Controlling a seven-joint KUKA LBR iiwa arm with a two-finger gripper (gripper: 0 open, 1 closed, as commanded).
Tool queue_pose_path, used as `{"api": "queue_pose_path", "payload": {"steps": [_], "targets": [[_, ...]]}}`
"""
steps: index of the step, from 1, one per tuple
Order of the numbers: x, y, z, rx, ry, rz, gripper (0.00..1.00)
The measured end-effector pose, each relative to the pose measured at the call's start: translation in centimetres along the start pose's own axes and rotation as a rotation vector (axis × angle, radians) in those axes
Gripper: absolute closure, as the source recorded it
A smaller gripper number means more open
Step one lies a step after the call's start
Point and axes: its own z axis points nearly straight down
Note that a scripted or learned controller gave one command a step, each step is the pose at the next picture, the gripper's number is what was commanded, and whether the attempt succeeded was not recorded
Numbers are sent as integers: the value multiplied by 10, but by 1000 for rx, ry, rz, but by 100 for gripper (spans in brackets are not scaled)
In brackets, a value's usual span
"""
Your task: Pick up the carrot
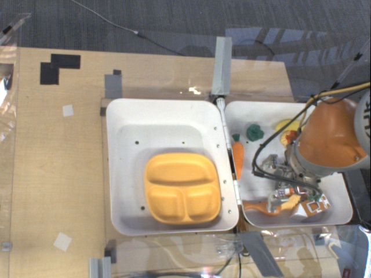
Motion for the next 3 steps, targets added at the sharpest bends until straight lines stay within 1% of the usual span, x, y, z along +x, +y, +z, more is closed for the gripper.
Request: {"api": "queue_pose_path", "payload": {"steps": [1, 2, 3], "targets": [[-3, 0, -14, 0, 1, -5, 100], [-15, 3, -21, -9, 20, -343, 100], [-71, -57, 8, -10, 20, -506, 100]]}}
